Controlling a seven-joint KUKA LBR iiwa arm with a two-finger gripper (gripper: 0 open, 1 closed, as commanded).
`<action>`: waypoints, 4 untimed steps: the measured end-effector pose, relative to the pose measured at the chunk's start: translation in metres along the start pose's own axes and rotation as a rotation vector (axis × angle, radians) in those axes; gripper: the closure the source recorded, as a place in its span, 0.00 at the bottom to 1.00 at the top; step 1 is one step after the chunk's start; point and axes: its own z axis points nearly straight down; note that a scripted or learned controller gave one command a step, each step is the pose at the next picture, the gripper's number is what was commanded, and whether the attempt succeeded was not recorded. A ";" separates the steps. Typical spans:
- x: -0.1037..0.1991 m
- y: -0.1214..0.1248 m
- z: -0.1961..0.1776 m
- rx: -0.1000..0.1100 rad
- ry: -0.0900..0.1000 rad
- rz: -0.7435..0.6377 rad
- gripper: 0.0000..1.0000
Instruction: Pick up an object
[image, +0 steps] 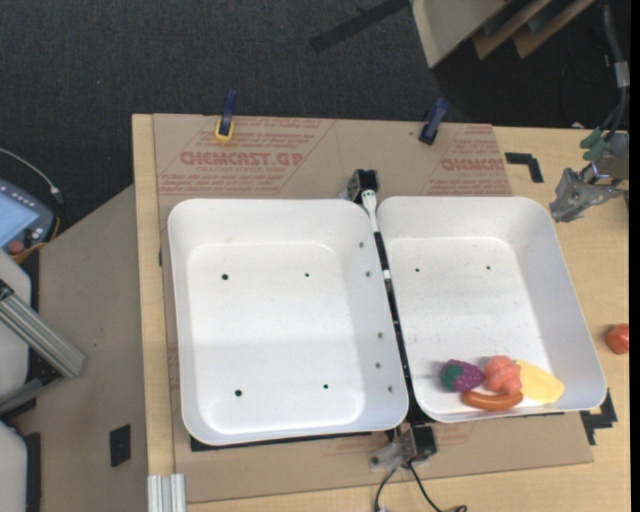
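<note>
The gripper (592, 180) is seen at the bench's far right edge, just outside the far right corner of the right bin (470, 215), well apart from the objs. Whether it is spread or pressed together cannot be told; nothing is seen held in it.

The candidates are bunched in the right bin's near right corner: a purple grape-like piece (461, 375), a pink-orange lumpy piece (503, 373), a yellow flat piece (541, 384) and an orange sausage-shaped piece (491, 400), all touching or overlapping. The left bin (200, 225) shows a bare white floor w/ a few dark dots.

Step in hand is judged to be the approach, w/ no descent begun. To do it well, one obj at the cluster's margin should be targeted, prob. the purple piece on the left, since its bin-centre side is free. The closing axis should be set so one side isn't blocked by the neighbour. The near wall is close, so descent should be kept vertical and clear of the rim.
</note>
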 end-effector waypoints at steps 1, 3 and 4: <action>0.028 -0.038 -0.043 0.006 0.003 0.003 1.00; 0.042 -0.080 0.068 0.018 0.006 0.005 1.00; 0.083 -0.077 -0.022 0.006 0.003 0.002 1.00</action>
